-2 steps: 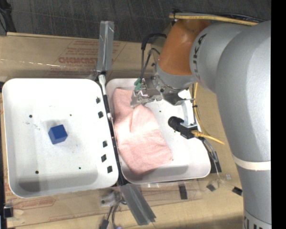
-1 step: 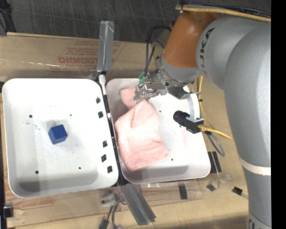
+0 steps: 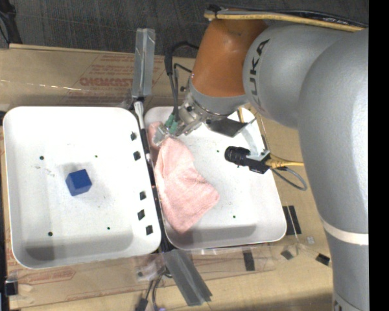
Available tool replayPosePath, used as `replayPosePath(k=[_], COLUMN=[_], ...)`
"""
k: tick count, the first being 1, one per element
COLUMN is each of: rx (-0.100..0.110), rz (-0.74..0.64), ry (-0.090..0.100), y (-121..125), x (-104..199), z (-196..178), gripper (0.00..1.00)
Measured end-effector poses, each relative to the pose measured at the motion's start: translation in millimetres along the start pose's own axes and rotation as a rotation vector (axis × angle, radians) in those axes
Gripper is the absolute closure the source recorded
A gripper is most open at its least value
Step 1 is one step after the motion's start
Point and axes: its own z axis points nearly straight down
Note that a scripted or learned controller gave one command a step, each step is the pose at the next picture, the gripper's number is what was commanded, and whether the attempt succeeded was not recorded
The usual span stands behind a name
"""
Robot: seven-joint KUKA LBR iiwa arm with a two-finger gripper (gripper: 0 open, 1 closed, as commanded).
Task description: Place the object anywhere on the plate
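Folds of a pink cloth (image 3: 185, 186) lie along the left wall of the right bin (image 3: 246, 203), running from the bin's far left corner down toward its near edge. The cloth is narrow and bunched at its far end and spreads wider toward its near end, where one rumpled corner reaches out toward the middle of the bin floor.

The gripper (image 3: 172, 127) is down in that same far left corner, right at the cloth's narrow far end. The bunched tip of the cloth sits just beside and slightly left of the gripper and seems to touch it, though the wrist above crowds the spot and the contact is hard to read. From this slant I cannot tell how wide the gripper stands, nor whether it has any hold on the cloth. The rest of the cloth lies below the gripper in the view, flat on the bin floor.

The grey arm (image 3: 298, 76) with its orange band (image 3: 223, 54) leans in from the right.

In the left bin (image 3: 52, 232), well apart from the gripper, a small blue cube (image 3: 79, 181) rests on the floor, left of centre.
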Motion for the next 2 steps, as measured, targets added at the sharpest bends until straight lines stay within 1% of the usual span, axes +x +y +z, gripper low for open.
replayPosePath(k=[1, 2], rx=[0.0, -0.001], rz=[-0.405, -0.811], ry=[-0.001, -0.003], y=[19.2, 44.0], x=[44.0, 80.2], z=[-9.3, -2.1], gripper=[1.0, 1.0])
